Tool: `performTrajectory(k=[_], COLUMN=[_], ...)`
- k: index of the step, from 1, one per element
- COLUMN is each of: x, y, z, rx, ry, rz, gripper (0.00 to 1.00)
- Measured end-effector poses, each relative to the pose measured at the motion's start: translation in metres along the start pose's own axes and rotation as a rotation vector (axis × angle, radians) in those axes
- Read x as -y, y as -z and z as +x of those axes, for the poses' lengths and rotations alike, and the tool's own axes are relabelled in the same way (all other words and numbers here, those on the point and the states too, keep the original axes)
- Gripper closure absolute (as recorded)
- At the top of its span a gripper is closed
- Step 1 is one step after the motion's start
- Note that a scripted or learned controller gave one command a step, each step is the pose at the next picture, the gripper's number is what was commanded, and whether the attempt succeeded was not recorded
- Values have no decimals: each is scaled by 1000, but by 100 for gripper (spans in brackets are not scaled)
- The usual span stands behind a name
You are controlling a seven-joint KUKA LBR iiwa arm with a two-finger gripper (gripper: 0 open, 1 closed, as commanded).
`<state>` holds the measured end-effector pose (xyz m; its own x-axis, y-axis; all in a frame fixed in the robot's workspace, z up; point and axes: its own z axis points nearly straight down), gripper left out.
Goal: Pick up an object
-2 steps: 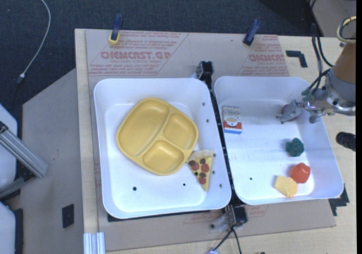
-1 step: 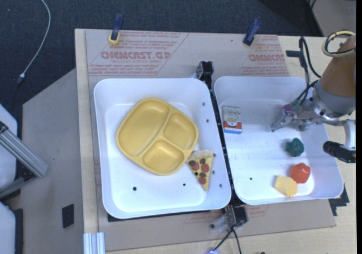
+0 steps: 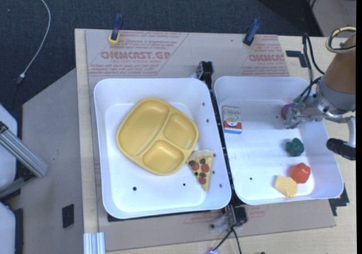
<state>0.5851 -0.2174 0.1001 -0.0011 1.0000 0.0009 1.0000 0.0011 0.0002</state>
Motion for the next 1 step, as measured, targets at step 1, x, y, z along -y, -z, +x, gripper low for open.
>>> performTrajectory(k=[1], x=[-3], y=[64], z=[1], rx=[4], ry=[0], rz=[-6], gripper=[100])
